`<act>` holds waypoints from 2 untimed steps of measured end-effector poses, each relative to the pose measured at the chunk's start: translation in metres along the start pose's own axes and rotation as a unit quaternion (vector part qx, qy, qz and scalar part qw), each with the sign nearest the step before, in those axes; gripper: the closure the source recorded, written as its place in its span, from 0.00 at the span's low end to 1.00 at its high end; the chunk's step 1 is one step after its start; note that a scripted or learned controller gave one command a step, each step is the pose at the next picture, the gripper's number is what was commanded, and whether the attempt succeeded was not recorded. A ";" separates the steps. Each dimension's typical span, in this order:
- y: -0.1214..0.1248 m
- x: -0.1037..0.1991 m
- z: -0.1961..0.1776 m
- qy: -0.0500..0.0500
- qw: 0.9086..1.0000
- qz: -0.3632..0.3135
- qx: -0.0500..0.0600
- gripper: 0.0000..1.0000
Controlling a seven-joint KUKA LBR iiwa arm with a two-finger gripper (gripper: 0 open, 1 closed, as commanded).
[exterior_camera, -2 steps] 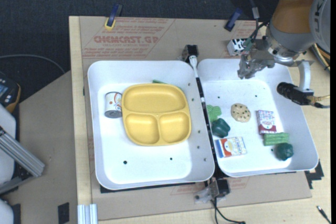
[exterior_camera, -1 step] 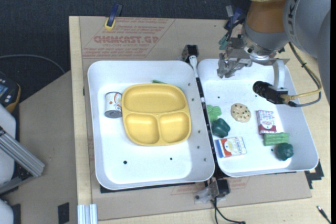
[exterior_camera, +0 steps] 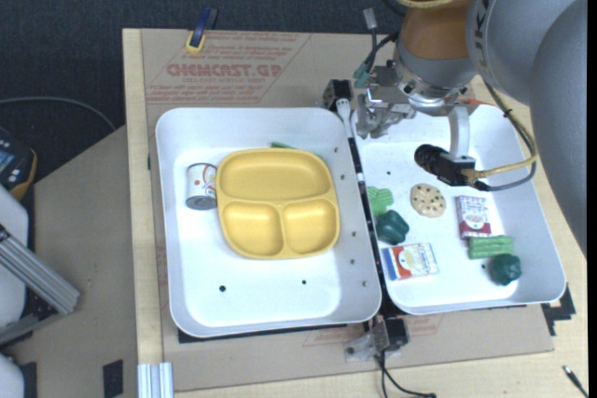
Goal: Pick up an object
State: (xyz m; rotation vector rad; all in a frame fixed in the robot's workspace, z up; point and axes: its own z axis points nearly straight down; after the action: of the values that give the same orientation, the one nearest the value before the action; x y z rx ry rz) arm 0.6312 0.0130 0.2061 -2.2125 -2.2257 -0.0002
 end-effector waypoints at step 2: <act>0.004 0.056 -0.009 -0.001 1.000 0.003 0.000 1.00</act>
State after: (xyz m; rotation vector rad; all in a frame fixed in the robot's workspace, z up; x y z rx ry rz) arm 0.6346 0.0687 0.2156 -2.2193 -2.2209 0.0036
